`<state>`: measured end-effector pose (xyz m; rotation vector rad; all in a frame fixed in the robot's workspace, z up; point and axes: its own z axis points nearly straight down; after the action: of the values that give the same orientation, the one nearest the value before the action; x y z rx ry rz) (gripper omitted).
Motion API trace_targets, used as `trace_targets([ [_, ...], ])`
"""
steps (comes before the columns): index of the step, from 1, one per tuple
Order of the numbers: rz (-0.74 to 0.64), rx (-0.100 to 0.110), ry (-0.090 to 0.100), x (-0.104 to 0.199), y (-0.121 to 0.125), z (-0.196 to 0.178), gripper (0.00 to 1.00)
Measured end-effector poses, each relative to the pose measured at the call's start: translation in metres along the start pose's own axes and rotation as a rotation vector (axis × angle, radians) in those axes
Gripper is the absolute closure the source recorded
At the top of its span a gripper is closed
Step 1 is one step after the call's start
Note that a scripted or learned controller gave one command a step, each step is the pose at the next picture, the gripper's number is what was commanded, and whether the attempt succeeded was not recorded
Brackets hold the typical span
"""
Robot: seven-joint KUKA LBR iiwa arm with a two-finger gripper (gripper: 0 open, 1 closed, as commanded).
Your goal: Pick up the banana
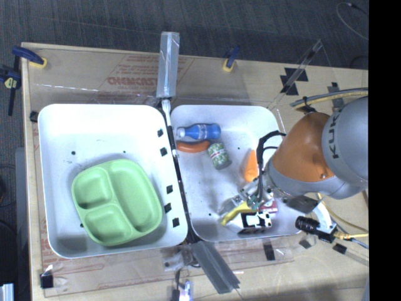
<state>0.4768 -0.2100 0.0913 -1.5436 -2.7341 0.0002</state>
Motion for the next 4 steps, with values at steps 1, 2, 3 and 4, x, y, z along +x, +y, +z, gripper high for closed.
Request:
trace_targets([
  [1, 0.122, -0.001, -0.001, -0.005, 0.042, -0.091, 0.0],
  [2, 0.315, 0.001, 0.001, 0.031, 0.023, -0.047, 0.0],
  [3, 0.133, 0.001, 0.002, 0.029, 0.017, 0.0, 0.0],
  [4, -0.178, -0.001, -0.003, 0.006, 0.004, -0.001, 0.0],
])
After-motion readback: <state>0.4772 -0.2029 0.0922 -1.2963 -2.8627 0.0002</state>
